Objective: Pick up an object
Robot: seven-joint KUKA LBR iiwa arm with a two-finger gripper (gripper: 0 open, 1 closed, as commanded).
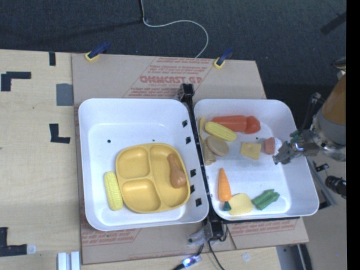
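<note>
Two shallow white plastic bins sit side by side: the left bin (90, 151) holds a yellow divided plastic plate (135, 179) with a brown toy sausage (176, 171) in its right compartment. The right bin (281, 114) carries a red toy pepper (236, 122) near its far edge (a yellow corn cob (220, 131) touches it). The grey two-finger gripper (287, 152) hovers at that bin's right rim; whether it is open or closed cannot be made out.

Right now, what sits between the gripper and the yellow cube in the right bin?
In the camera view, a small pink piece lies between the gripper and the yellow cube, right beside the cube. Otherwise bare bin floor.
</note>
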